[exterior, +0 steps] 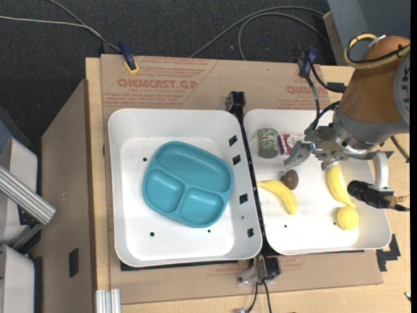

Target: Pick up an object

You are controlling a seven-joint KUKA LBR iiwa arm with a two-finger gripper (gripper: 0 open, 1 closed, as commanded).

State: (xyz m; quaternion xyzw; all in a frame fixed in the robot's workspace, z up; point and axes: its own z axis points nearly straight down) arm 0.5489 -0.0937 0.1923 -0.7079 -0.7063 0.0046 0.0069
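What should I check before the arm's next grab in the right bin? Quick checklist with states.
1. Gripper is over the right bin: ok.
2. Target beneath: the small brown object lies just below the gripper: ok.
3. Something already held: cannot tell.
4. Spacing: the banana lies close beside the brown object: not ok.
5. The green can sits beside the gripper, a possible bump: cannot tell.
6. The teal tray sits alone in the left bin, away from the arm: ok.

Teal plate (pixel 187 184), white bins (pixel 124 175), yellow bananas (pixel 280 194), yellow lemon (pixel 347 218), green can (pixel 268 142)
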